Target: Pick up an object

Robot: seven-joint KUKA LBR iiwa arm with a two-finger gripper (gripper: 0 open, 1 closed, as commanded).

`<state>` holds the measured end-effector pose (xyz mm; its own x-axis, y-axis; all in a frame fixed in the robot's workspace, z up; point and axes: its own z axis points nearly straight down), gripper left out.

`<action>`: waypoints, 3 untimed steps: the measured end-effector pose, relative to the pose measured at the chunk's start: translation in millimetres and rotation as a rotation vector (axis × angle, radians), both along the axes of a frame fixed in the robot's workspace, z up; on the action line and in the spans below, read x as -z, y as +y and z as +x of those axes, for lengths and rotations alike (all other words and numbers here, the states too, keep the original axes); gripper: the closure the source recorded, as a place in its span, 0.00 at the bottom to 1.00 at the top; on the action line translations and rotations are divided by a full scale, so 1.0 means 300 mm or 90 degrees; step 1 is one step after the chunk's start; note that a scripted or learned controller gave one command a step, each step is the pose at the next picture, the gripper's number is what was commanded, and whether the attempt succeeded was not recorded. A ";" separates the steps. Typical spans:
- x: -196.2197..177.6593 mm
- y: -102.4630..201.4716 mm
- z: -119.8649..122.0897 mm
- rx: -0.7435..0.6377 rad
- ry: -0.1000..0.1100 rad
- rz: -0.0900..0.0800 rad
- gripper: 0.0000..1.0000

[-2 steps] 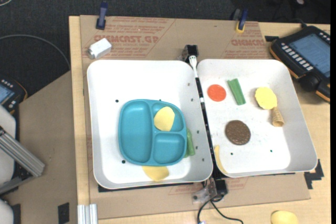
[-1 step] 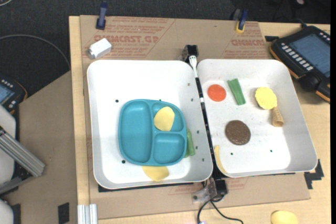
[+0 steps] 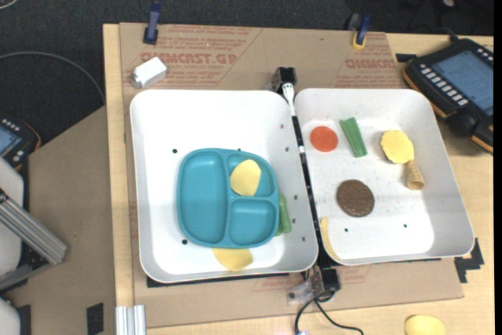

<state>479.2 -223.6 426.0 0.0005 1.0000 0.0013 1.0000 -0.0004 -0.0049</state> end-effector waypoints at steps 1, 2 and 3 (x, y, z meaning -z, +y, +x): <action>-0.389 0.033 0.002 -0.002 -0.013 -0.005 1.00; -0.171 -0.003 0.000 0.001 0.000 0.000 1.00; 0.006 0.000 0.000 0.000 0.000 0.000 1.00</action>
